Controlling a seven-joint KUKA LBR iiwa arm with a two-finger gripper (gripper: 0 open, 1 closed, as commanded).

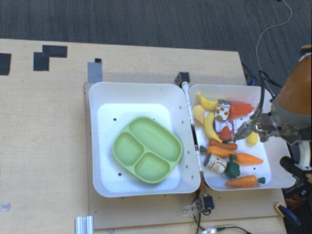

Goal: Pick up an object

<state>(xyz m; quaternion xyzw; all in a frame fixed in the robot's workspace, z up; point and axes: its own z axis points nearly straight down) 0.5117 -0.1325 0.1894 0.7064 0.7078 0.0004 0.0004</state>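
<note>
Status: pick not done yet, as far as I can judge. Nothing visible between the fingers.

Gripper (pixel 247 128) hangs over the right bin (pixel 222 185), near its 3 o'clock side, arm coming in from the right. Fingers point toward 9 o'clock, at the middle of the toy pile. Can't tell if the jaws are open or closed; the tip is dark and overlaps the clutter.

Candidate objects, all in the right bin:
- banana (pixel 207 102) at about 11 o'clock in the bin
- second banana (pixel 209 126), just below it, running 12 to 6
- small spotted carton (pixel 222 110) touching a red pepper-like toy (pixel 241 109) at 12–1 o'clock
- red/white packet (pixel 224 129), centre, just beside the fingertips at their 9 o'clock
- small yellow piece (pixel 252 139) at the gripper's 5 o'clock, touching or nearly so
- three carrots: one (pixel 222 151) centre-left, one (pixel 248 158) at 4 o'clock, one (pixel 242 181) at 6 o'clock
- dark green toy (pixel 232 168) between the lower carrots
- small can (pixel 215 165) at 7 o'clock

Left bin (pixel 97 145) holds a green divided plate (pixel 147 149), three compartments, well apart from the gripper.

Left to do: close on one item, probably the packet or the yellow piece since they're nearest, then lift. Pile is tight, items touching; risk of pinching two or slipping off.
</note>
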